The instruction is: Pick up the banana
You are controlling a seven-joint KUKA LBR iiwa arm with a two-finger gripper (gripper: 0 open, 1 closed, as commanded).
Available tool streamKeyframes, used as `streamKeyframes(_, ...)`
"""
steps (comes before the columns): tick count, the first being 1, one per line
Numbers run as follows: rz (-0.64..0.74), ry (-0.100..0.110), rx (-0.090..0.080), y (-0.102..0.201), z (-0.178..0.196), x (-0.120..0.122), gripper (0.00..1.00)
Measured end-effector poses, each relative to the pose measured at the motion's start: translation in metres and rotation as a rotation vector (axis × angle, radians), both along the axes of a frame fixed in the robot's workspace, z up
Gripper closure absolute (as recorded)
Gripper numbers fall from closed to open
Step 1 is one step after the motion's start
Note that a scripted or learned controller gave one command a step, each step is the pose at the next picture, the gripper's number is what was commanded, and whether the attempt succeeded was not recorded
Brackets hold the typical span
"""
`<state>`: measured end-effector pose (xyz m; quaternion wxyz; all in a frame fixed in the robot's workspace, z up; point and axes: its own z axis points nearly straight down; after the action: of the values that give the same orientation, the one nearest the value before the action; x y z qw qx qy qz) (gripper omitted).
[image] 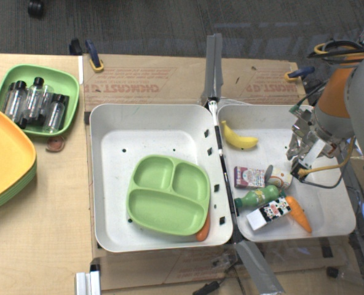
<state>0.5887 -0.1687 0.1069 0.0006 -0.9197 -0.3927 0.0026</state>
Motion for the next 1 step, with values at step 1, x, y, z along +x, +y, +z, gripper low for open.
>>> streamKeyframes(1, -0.209, 0.002, 0.0, -0.0041, -0.0021, -0.0111, 1.0)
